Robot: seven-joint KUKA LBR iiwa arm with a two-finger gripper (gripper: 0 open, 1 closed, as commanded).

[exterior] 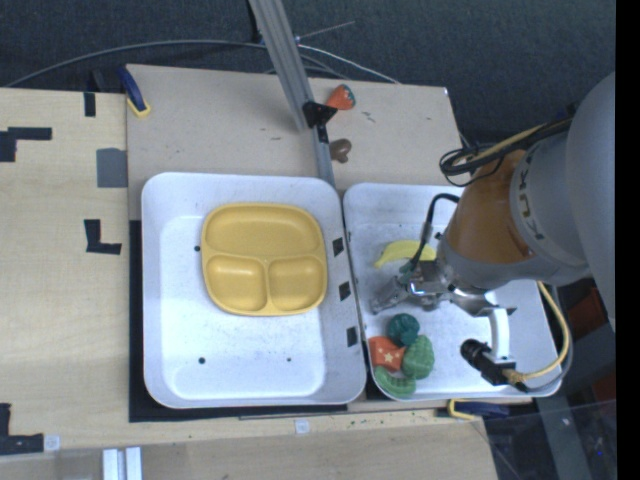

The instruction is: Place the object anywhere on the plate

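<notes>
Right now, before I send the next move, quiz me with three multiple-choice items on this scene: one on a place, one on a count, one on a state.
1. Where does the yellow plate lie?
A. in the left bin
B. in the right bin
C. on the bare bench

2. How many compartments does the plate have?
A. two
B. three
C. five

3. What lies on the plate?
A. a green toy
B. a yellow toy
C. nothing

Answers:
1 A, it sits inside the left bin's white rim.
2 B, one wide section above two smaller ones.
3 C, its sections are bare; the toys lie in the right bin below the hand.
</notes>
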